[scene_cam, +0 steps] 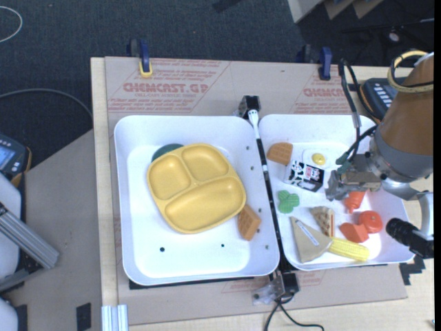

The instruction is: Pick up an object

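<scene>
Over the right bin (324, 121) on the counter (172, 81), at the right side of the frame, my jaws (353, 185) hang low. I cannot tell if they are clenched or released, because my grey wrist hides them from above. Just under them sits a small orange-red piece (354, 201), and I cannot tell if I am touching it. Near it, lower right, are a round red toy (371, 221) and another red piece (354, 233). A yellow corn cob (350, 249) lies along the bottom of that bin, beside a tan wedge (306, 240). A green toy (288, 200) sits near the bin's left wall. A black and white carton (304, 174) and a brown bread piece (280, 153) are higher up. The left bin (138, 240) has a yellow divided plate (196, 187) in its middle.
</scene>
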`<state>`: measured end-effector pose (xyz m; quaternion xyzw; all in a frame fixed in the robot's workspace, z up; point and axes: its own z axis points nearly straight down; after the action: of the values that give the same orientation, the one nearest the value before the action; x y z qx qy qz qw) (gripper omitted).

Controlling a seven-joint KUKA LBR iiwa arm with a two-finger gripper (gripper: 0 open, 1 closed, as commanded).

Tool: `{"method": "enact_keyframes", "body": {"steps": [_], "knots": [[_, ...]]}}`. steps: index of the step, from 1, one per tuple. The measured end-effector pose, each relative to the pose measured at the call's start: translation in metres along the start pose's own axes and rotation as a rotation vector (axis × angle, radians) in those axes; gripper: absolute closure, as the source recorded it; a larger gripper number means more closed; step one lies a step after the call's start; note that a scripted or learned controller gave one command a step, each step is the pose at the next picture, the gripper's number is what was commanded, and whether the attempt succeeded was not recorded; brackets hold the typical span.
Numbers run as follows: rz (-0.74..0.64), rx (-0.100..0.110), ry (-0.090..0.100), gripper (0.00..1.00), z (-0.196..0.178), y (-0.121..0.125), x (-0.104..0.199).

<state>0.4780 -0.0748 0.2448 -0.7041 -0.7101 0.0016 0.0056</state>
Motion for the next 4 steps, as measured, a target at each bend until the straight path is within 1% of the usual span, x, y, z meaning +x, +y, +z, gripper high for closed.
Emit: {"method": "enact_keyframes", "body": {"steps": [1,2,3,4], "knots": [[0.001,-0.005,-0.003,1.00,0.002,0.010,0.061],[0.003,0.002,-0.004,1.00,0.035,0.002,0.109],[0.001,-0.023,-0.003,1.00,-0.107,0.004,0.153],[0.002,-0.017,-0.005,1.00,-0.179,0.003,0.202]]}}
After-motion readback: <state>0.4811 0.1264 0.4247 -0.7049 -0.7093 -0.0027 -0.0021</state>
